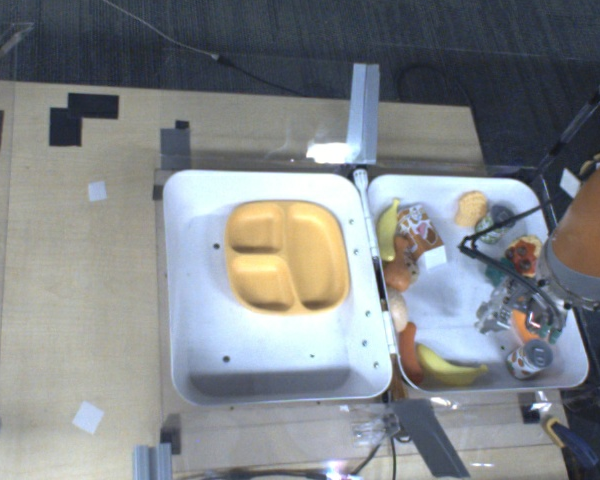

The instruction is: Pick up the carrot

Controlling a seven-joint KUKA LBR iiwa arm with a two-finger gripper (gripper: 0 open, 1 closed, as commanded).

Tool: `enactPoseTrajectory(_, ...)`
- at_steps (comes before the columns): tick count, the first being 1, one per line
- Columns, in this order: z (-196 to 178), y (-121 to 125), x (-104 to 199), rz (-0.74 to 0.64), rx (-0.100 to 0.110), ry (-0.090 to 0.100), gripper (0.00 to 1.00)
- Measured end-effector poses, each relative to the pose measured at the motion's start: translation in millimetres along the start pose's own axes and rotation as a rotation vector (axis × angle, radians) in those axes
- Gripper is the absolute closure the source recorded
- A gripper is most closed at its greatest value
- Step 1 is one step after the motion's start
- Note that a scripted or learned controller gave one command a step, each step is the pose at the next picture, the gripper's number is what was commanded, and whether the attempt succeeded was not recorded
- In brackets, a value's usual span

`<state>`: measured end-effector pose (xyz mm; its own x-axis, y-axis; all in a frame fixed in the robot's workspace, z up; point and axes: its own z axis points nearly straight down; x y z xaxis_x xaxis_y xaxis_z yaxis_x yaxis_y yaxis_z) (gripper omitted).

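The carrot lies in the right bin, touching the left end of the yellow banana and pressed between it and the bin's left wall. It is a short reddish-orange piece. Its long axis runs from the near rim towards the far rim, leaning slightly, so it stands nearly crosswise to the banana. Which end is the tip is too small to tell.

The arm reaches in to the right of the banana and beyond it, its orange band over the bin's right rim. The wrist points down and to the left. The gripper hangs low, up and to the right of the banana's right end and well apart from the carrot. Whether it is open or closed I cannot tell. A small orange bit shows against its metal, and I cannot tell what that is.

A round can-like thing sits just right of the banana. A pale rounded thing lies just beyond the carrot. Farther beyond are a brown patterned packet and a second, greenish banana. Black cables cross above the bin on the banana's far side. Left of the banana, past the wall, the left bin holds a yellow divided plate. Both bins rest on the tabletop.
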<state>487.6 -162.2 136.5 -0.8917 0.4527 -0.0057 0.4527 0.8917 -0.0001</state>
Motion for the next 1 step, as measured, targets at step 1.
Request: enactPoseTrajectory(1,-27.4,16.1,5.0,0.163,-0.003,-0.004,1.00)
